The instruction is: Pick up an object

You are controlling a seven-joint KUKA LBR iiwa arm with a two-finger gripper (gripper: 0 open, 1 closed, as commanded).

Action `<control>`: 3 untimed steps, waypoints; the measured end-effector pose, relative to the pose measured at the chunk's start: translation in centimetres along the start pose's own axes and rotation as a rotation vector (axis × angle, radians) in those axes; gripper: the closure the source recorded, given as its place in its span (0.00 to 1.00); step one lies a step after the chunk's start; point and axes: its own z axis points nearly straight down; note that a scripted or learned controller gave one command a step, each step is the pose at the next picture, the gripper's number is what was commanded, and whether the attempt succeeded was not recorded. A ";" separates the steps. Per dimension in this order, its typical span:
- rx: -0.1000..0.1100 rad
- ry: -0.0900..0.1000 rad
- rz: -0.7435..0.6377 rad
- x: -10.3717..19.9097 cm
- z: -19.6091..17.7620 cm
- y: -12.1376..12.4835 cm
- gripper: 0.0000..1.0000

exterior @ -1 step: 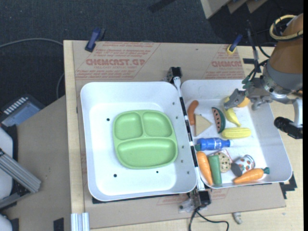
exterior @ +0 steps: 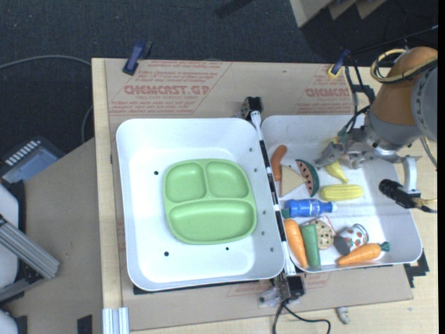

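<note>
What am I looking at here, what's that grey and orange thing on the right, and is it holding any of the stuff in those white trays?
That is a robot arm, seen by one camera fixed above the bench and looking down at a slant. Its gripper is low in the right bin, over a small yellow piece; I cannot tell whether it holds anything. That bin also has toy food: a corn cob, a blue bottle, carrots, a watermelon slice. The left bin holds a green divided plate.
</note>
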 end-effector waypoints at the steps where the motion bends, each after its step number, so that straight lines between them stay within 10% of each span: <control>1: -0.004 -0.001 0.000 0.0 -1.1 0.1 1.00; 2: -0.002 0.001 -0.002 5.8 -0.1 -1.3 1.00; 3: -0.003 0.001 -0.002 13.8 -10.1 -4.2 1.00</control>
